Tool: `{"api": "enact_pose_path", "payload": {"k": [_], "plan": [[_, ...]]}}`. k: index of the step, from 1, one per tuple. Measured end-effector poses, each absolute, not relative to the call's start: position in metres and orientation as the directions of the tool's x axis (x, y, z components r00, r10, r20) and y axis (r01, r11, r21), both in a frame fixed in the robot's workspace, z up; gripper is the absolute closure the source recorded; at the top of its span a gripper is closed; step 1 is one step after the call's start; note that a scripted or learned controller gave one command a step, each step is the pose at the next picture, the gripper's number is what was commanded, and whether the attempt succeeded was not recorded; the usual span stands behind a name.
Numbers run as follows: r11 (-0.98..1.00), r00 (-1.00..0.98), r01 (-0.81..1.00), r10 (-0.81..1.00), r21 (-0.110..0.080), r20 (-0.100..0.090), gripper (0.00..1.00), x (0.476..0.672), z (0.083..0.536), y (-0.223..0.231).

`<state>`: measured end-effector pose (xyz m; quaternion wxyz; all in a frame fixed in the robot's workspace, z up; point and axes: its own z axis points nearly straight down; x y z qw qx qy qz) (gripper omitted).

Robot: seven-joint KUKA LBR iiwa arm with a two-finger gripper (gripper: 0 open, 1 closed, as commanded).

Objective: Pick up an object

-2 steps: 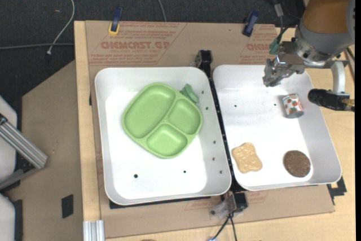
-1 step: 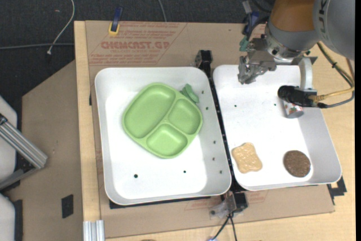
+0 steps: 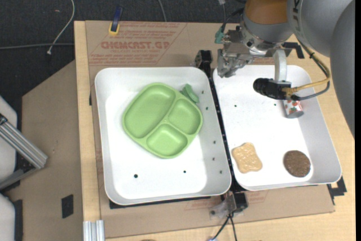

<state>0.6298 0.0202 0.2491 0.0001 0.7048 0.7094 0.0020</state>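
Green divided plate [image 3: 162, 119] lies in left bin [image 3: 113, 178]. Cracker [image 3: 247, 157] & brown cookie [image 3: 296, 162] lie in right bin [image 3: 321, 138], near front. Hand [image 3: 228, 68] hangs over right bin's back-left corner.

The worktop [image 3: 84, 121] is brown cardboard with red lettering toward twelve o'clock. Two white bins rest on it, the left bin [image 3: 113, 178] at nine o'clock touching the right bin [image 3: 321, 138] at three.
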Motion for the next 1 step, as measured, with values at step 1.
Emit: {"api": "enact_pose_path", "payload": {"k": [1], "plan": [[0.004, -0.004, 1.000, 1.000, 0.001, 0.001, 1.00, 0.6411, 0.2378, 0.0626]]}}
